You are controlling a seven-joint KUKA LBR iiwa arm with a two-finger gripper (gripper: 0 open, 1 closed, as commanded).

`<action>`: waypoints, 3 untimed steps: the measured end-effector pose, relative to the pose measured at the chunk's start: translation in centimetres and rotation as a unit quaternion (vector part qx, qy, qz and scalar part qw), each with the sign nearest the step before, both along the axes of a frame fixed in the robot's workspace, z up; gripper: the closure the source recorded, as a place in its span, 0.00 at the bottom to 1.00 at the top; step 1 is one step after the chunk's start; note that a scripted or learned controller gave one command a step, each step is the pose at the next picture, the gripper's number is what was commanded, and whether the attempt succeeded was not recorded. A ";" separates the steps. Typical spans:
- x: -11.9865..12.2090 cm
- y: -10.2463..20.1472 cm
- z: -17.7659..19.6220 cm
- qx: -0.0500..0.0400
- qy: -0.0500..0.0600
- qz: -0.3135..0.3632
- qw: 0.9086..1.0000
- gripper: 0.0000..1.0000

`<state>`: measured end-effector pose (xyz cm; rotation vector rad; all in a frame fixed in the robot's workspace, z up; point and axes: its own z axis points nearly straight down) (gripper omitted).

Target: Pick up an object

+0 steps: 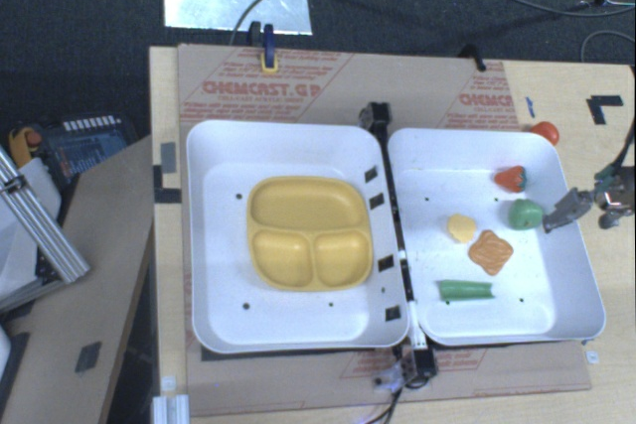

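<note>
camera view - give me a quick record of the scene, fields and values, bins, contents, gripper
left bin: holds a yellow divided tray with three compartments
right bin: holds five small items
red item: near the far right of the bin
green round item: just below the red item
yellow item: mid bin
orange item: beside the yellow item, nearer the camera
green long item: lying flat toward the near side
gripper: at the right bin's right side, next to the green round item, holding nothing visible
</note>
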<state>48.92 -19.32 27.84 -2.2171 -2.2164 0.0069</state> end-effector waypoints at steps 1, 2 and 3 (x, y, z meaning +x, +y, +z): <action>0.2 0.1 0.5 -0.001 -0.005 0.002 1.000 0.00; -0.2 -0.7 -5.2 0.000 -0.003 0.001 1.000 0.00; -0.2 -0.8 -11.5 0.000 -0.003 0.000 1.000 0.00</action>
